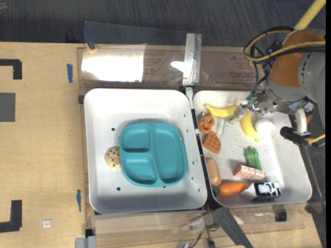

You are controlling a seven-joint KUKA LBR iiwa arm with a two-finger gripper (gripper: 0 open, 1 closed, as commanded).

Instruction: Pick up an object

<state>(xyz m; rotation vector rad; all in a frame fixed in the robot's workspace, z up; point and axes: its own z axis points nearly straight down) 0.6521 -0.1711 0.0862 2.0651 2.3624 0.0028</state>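
Two shallow white bins (98,138) fill mid-frame; right of centre, the metal gripper (254,106) hovers among yellow plastic bananas (250,126), its opening impossible to judge.

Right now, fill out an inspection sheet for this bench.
Surface: left bin and right bin side by side on the bench.
Job's things: two bananas, waffle, carrot, green pods, toy car, all in the right bin.
Clutter: teal divided plate and cookie in the left bin.
Gripper: gripper over the right bin's back, by the bananas.
Cables: black and yellow loops above the arm.
Surroundings: blue tape marks on the board.
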